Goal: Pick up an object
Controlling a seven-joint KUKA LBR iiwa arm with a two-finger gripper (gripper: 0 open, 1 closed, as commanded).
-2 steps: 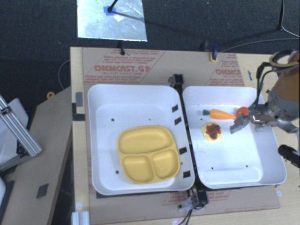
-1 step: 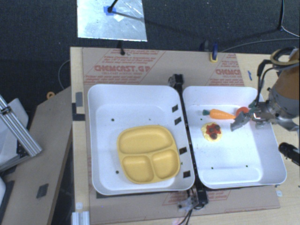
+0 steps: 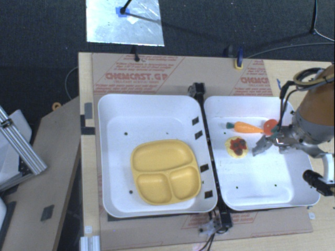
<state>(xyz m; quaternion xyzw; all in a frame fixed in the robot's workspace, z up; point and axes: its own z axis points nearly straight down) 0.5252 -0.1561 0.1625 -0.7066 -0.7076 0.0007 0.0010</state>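
Observation:
In the right bin [image 3: 261, 192] lie an orange carrot [image 3: 246, 127], a small red round piece [image 3: 270, 125] beside its right end, and a yellow disc with red topping [image 3: 237, 146] just below the carrot. My gripper [image 3: 263, 144] reaches in from the right and hangs low over the bin, its tip just right of the yellow disc and below the red piece. Nothing shows between its fingers.
The left bin [image 3: 118, 140] holds a yellow divided tray [image 3: 165, 171] with three compartments. A black clip strip [image 3: 207, 150] runs between the two bins. The arm's body [image 3: 316, 114] covers the right bin's right side. Cables trail at the back right.

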